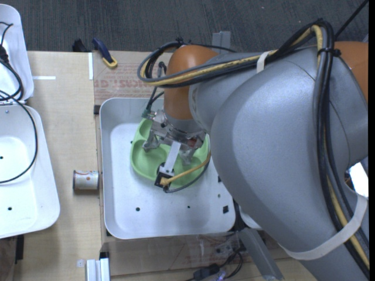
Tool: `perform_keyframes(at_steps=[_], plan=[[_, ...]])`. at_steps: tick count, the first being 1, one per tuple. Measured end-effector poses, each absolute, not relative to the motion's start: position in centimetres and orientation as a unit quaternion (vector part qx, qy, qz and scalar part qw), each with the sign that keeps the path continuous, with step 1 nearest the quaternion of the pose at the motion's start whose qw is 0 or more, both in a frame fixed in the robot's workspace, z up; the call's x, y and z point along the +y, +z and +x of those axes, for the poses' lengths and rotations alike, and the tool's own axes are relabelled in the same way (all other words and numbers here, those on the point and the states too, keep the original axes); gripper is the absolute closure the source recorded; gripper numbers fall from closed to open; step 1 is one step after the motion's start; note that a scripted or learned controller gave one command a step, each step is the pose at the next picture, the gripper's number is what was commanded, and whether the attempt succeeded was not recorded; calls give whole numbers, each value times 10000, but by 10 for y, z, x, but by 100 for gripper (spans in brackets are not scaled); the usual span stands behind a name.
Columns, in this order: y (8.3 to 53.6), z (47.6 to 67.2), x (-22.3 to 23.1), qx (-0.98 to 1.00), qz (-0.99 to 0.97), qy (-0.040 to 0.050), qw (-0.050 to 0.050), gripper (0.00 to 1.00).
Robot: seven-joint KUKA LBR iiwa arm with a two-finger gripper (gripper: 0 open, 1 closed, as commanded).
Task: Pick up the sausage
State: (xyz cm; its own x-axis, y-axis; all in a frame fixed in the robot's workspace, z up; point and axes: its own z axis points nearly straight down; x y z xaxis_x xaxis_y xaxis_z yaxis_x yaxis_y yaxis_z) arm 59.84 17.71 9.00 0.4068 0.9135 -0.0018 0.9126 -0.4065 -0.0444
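Observation:
My gripper (170,144) hangs low over a light green plate (140,152) that lies in the upper middle of the right-hand white bin (106,174). The orange band of the wrist rises just above it. The metal parts of the gripper are down at the plate's surface, and the arm's bulk hides the plate's right side and the right part of the bin.
The left bin (29,209) holds a loop of black cable (23,157). A small silver and brown cylinder (86,180) lies on the bench between the bins. A blue and yellow clamp (104,52) sits at the bench's far edge.

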Motion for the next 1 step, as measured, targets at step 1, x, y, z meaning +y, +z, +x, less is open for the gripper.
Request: perform_keyframes(at_steps=[1], plan=[[96,596,179,-5454,-8376,211,239,100]])
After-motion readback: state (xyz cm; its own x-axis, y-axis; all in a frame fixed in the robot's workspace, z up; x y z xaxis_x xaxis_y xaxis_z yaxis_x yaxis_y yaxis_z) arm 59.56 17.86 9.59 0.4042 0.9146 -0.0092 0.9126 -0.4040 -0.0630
